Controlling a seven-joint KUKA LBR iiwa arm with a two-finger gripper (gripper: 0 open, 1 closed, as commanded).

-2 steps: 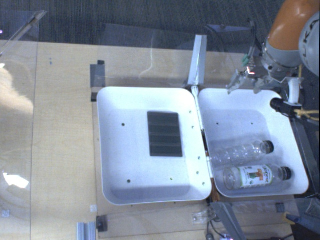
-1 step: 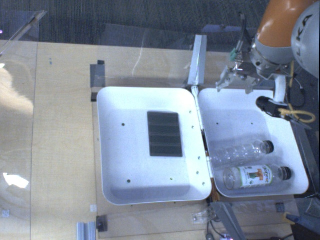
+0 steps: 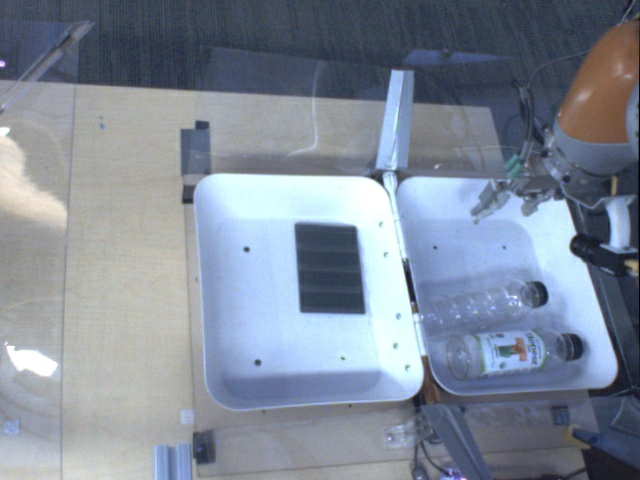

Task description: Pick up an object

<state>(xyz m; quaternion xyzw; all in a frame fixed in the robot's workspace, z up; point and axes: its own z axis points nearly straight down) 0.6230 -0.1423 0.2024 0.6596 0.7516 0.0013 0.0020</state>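
Observation:
Two clear plastic bottles lie on their sides in the right bin [image 3: 440, 218]. The upper bottle [image 3: 480, 303] is plain with a dark cap pointing right. The lower bottle [image 3: 500, 353] has a white label with orange and green print and a dark cap. A dark ribbed rectangular pad [image 3: 329, 268] lies flat in the middle of the left bin [image 3: 230, 318]. My gripper [image 3: 506, 201] hovers over the far part of the right bin, well above and behind the bottles. It is open, with nothing between its fingers.
The arm's orange band [image 3: 600, 88] and grey wrist fill the upper right. A metal post [image 3: 394, 118] stands behind the seam between the bins. Black brackets [image 3: 195, 153] sit at the left bin's corners. Wooden bench spreads out to the left.

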